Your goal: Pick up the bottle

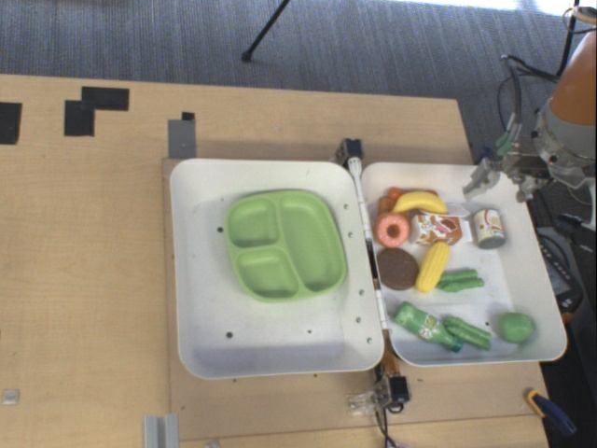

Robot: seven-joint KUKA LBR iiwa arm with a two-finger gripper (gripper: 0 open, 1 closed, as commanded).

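The green bottle (427, 327) lies on its side near the front edge of the right bin (546, 278), just beside a green pepper (469, 332) and a lime (515, 326), with a brown cookie (398, 268) and a corn cob (433, 265) close behind it, leaving little room around it. The tool (501, 171) hangs over the bin's back right rim near a can (488, 228), well apart from the bottle, holding nothing; how far it is open I cannot tell. The left bin (201, 343) carries a green divided plate (283, 244) with bare floor all round.

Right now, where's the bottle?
The green bottle lies in the right bin, near its front edge, left of the green pepper and below the corn.
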